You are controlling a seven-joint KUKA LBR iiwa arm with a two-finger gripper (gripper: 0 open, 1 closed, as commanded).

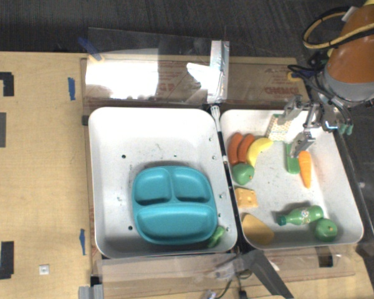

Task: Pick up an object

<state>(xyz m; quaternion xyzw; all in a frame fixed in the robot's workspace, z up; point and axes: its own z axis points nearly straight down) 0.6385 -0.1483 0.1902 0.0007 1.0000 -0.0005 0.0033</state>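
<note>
Nearest in the right bin point(352, 220) lie a green apple point(326, 229) and a glossy green bottle point(299, 216), its long axis across the bin. Left of them sits a cheese wedge point(246, 197). Farther back, a smooth orange carrot point(306, 167) points toward the near edge. The gripper point(306, 134) hangs just above its far end; whether its fingers grip cannot be told. The left bin point(106, 167) holds a compartmented teal tray point(173, 203).

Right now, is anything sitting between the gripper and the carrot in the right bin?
Nothing visible does. The gripper hangs at the far right of the right bin, right above the carrot. A small green piece lies right beside the carrot on its left, close enough to get nudged.
</note>
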